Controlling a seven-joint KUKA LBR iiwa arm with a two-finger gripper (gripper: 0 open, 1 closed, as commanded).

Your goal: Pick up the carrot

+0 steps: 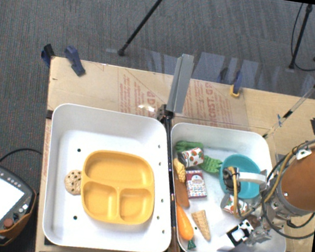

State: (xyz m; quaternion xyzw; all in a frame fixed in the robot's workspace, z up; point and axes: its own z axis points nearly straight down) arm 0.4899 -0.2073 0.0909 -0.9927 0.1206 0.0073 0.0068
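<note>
Dark grey carpet surrounds the cardboard-topped bench (121,90), where two shallow white bins sit side by side. From the right the grey arm with its orange band (306,181) reaches into the right-hand white bin (261,142), and its two-finger gripper (253,234) hangs low near that bin's front right corner, next to a small black-and-white checkered block (241,230); I cannot tell whether the gripper is apart or together. Nothing shows between its tips. The orange toy carrot (185,223) lies by the bin's front left corner, along the left wall, well apart from the gripper. Just right of it lies a tan ice-cream cone (203,223). A teal bowl (244,172) sits toward the bin's right side. Over in the left-hand white bin (66,120) rests a yellow divided plastic tray (117,193), with a round cookie (73,181) touching its left edge.
</note>
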